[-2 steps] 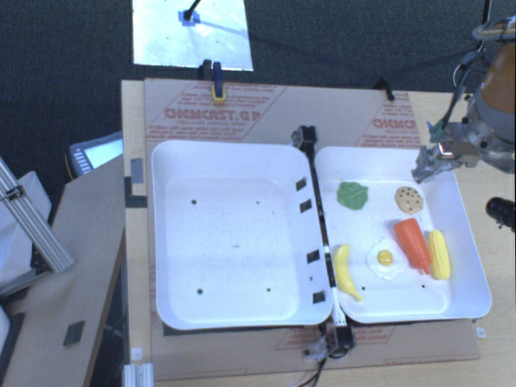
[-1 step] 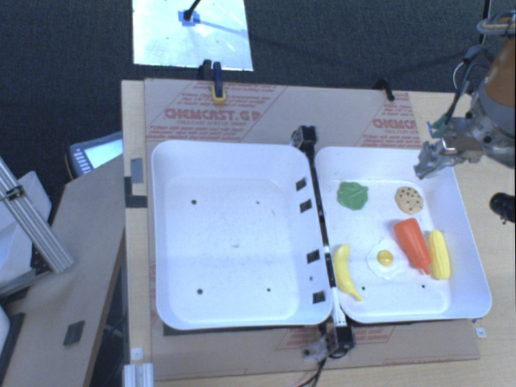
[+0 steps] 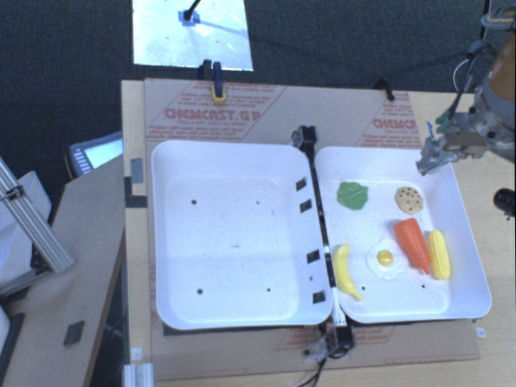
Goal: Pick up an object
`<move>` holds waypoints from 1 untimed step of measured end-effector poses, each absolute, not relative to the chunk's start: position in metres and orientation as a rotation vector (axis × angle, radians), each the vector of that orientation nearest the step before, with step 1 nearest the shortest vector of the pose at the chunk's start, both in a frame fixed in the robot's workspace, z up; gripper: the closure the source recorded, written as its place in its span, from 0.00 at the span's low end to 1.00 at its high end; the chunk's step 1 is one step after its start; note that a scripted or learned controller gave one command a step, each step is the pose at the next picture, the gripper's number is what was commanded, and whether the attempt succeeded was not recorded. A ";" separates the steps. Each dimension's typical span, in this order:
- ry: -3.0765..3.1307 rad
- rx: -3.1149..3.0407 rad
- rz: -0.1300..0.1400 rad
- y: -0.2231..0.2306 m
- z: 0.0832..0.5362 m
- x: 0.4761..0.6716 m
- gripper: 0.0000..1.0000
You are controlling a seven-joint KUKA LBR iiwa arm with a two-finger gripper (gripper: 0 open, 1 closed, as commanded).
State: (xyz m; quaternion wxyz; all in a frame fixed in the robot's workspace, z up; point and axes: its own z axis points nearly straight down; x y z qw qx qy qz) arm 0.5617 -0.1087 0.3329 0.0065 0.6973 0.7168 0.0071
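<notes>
- Camera view, right bin (image 3: pixel 466 216) as landmark; items run near to far.
- Banana (image 3: pixel 346 272): near-left corner, by the divider.
- Egg (image 3: pixel 385 260): just right of banana.
- Carrot (image 3: pixel 413 244) and corn (image 3: pixel 439 254): side by side, right of egg.
- Green leaf (image 3: pixel 352 194) and cookie (image 3: pixel 409 199): far half, apart.
- Gripper (image 3: pixel 429 161): above the far-right rim, nothing seen in its grasp; how far it is open cannot be told.

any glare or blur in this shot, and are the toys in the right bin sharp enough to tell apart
Camera view: strong glare on the shiny sheet beyond the bench; the pincer at the right bin's far corner looks soft and slightly blurred; the banana, fried egg, carrot, corn, cookie and green leaf read clearly, with soft, faint shadows.
</notes>
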 end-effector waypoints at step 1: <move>2.247 2.174 0.026 -0.108 0.344 0.563 1.00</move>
